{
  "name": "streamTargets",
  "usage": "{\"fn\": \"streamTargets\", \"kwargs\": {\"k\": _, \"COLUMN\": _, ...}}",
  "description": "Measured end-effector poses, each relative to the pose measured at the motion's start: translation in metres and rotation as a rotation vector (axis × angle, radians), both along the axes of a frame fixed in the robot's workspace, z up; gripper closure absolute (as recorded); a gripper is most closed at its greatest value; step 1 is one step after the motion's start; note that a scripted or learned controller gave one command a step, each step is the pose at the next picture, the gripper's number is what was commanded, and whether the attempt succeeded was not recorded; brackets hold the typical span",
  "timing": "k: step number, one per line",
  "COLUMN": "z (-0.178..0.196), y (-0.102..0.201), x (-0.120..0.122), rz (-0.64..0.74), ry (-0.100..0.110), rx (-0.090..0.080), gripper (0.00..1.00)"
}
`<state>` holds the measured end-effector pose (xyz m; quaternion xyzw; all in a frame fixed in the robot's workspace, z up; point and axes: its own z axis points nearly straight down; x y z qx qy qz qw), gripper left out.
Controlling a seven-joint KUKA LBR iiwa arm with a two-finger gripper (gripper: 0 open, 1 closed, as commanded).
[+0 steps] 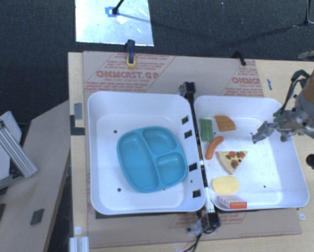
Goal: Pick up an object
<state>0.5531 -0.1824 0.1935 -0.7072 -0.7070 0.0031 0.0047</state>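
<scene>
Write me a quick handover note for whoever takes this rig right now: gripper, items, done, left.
Gripper: above the right bin, right side, nothing between its fingers.
Items, all along the right bin's left side: green block, orange piece, sausage, pizza slice, yellow round, small box.
Left bin: blue divided plate.
Done: no pick yet.
Left: move to an item, grasp, lift.
</scene>
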Motion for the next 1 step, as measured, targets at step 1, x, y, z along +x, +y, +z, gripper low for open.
{"fn": "streamTargets", "kwargs": {"k": 1, "z": 0.0068, "y": 0.0004, "x": 0.0031, "rz": 0.003, "ry": -0.012, "rx": -0.003, "gripper": 0.00}}
